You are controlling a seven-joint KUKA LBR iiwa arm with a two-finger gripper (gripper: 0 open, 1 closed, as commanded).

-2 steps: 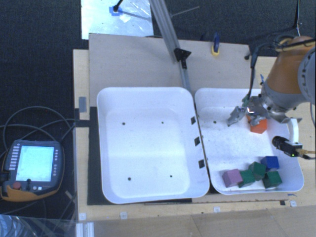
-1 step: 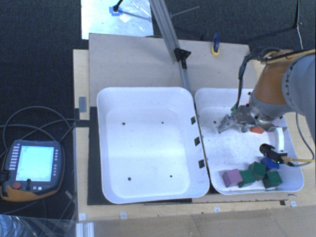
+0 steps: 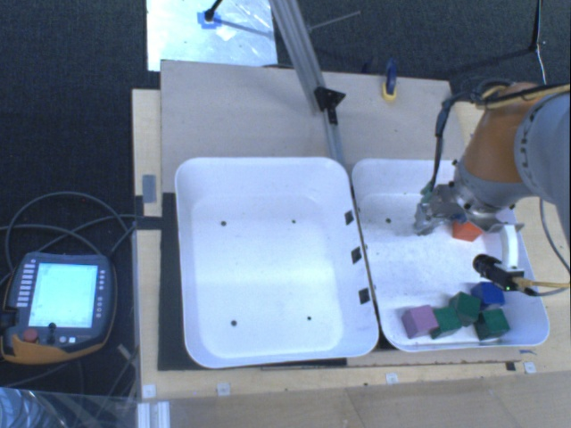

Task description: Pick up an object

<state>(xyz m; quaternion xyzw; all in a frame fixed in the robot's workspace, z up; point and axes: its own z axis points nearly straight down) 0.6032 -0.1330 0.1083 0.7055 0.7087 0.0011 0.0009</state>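
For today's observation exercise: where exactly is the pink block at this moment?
The pink block lies in the right bin, near its front edge, just left of a green block in the cluster of green and blue blocks.

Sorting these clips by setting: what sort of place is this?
Probably a robotics lab: a robot arm over white bins, small blocks, and a teach pendant on dark carpet.

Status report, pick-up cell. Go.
Gripper low in right bin, nothing seen held. Orange block beside the wrist. Pink block, green blocks and blue block clustered at near corner.
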